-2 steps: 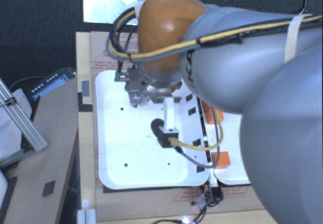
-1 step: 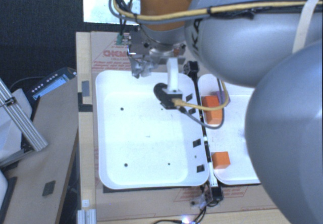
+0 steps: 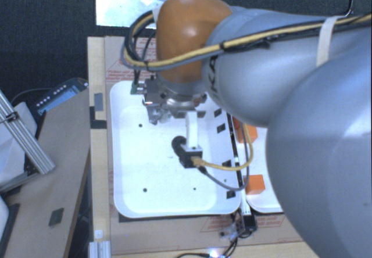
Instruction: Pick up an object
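Behind the whole scene: dark backdrop [image 3: 46, 30]. Entering from the right and covering most of that half: grey arm [image 3: 290, 94] with orange band. Beneath two white bins: tan tabletop [image 3: 97, 152]. In nearly full view: left bin [image 3: 133, 199], floor marked with a few small dark specks [image 3: 145, 189]. Largely hidden under the arm: right bin [image 3: 264, 203], a strip along its left edge exposed. Against the backdrop at top of frame: white paper sheet [image 3: 116, 1]. Low over the upper part of the left bin: tool [image 3: 158, 113]; open or closed state not discernible. Task items in the right bin, near its left wall: orange block [image 3: 256, 183], roughly square in outline, long axis not readable; further up, orange piece [image 3: 250, 133], cut off by the arm, heading not determinable.
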Available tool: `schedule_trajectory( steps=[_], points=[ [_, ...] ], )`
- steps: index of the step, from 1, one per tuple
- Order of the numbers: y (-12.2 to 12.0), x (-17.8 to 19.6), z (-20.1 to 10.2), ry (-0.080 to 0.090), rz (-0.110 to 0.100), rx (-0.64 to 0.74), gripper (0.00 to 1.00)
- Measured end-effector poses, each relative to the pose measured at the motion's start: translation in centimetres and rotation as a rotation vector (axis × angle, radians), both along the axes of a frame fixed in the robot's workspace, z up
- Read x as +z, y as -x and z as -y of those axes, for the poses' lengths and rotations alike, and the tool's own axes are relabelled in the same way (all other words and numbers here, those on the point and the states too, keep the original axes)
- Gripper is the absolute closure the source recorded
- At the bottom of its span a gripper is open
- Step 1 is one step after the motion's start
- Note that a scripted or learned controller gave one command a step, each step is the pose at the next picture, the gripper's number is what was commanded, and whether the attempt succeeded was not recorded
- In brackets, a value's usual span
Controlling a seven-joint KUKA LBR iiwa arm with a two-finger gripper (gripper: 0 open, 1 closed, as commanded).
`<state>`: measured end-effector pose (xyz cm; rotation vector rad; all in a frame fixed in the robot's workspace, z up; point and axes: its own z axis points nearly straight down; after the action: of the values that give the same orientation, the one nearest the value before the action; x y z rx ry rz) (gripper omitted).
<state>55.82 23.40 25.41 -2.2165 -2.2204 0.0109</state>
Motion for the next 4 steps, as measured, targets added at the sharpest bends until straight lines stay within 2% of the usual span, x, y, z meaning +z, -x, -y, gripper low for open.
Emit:
schedule_trajectory(
  steps=[1, 2, 3, 4],
  points=[
    [-4.5, 9.3, 0.0, -0.006, 0.020, 0.003, 1.00],
    [-0.1, 0.8, 0.0, 0.000, -0.001, 0.000, 1.00],
    [-8.6, 4.5, 0.0, -0.004, 0.018, 0.000, 1.00],
    [-9.3, -0.3, 0.0, -0.001, 0.006, 0.000, 1.00]
  ],
)
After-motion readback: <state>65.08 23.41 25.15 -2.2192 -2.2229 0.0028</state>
